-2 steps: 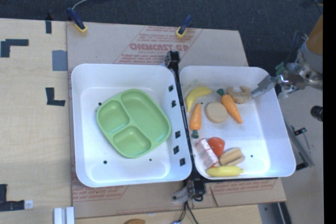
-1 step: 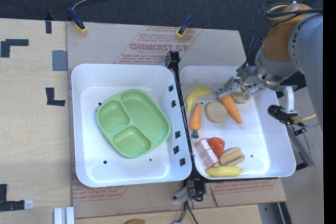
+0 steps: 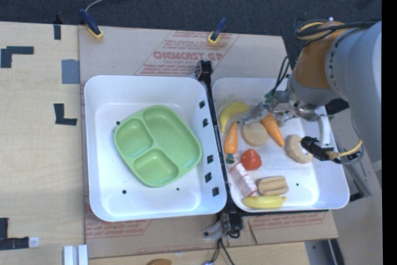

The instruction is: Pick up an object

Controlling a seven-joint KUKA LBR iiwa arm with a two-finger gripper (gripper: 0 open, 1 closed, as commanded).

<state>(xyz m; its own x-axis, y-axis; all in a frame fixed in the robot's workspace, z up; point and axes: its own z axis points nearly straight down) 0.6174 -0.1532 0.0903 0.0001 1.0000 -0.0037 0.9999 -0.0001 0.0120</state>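
I am watching the arm (image 3: pixel 338 65) reaching over the right bin (image 3: pixel 335 192), its claw (image 3: pixel 273 110), grip hidden so I cannot tell, hovering at the carrot (image 3: pixel 273 128) beside the banana (image 3: pixel 231 113).

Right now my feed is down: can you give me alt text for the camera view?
The gripper hangs low over the right bin, close by a carrot amid toy food: a banana, a tomato, a hot dog. The left bin holds a green divided plate.
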